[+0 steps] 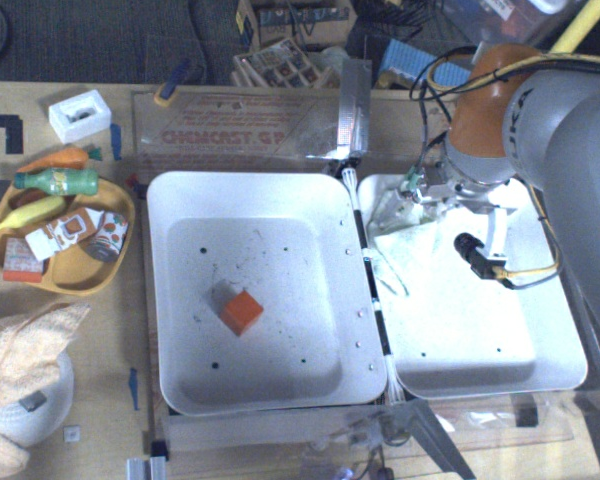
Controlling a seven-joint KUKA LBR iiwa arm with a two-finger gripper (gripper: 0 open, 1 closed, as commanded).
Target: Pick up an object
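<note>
The orange block (243,312) lies near the middle of the left bin (180,198), resting on one face and slightly turned, clear of every wall. It sits well away from my gripper (417,190), off to the gripper's left and nearer the camera, across the divider between the two bins. I cannot tell how my gripper stands; the wrist and cabling hide it, and I see nothing held there.

My judgement of the step: I am not yet over the target. I should cross the divider high, centre over the block, match its turn so I close on two flat opposite faces, then descend straight. The block stands alone, so nothing crowds the approach.

The left bin holds the block and scattered dark specks. The right bin (540,368), beneath my gripper, holds a clear crumpled wrapper (395,230) near its far left corner. A yellow bowl (80,280) on the tabletop (120,368), beyond the left bin, holds toy food and small packets.
</note>
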